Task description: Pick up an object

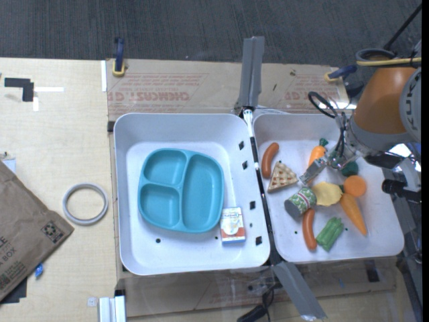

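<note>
The right bin (382,243) holds several toy foods: a red-orange sausage (269,159), a pizza slice (282,178), a small can (301,202), a yellow piece (327,193), an orange (354,186), a carrot (353,213), a red sausage (308,229) and a green piece (329,233). My gripper (319,168) hangs low over the middle of this bin, between the pizza slice and the orange, just above the yellow piece. A small carrot (316,155) lies right beside it. Nothing visibly hangs from the gripper.
The left bin (127,180) bears a blue divided plate (181,190) and a small box (232,225) by its front right corner. A tape ring (85,202) and a cardboard box (23,233) lie on the bench at the left. The arm's body (385,106) covers the right bin's far right corner.
</note>
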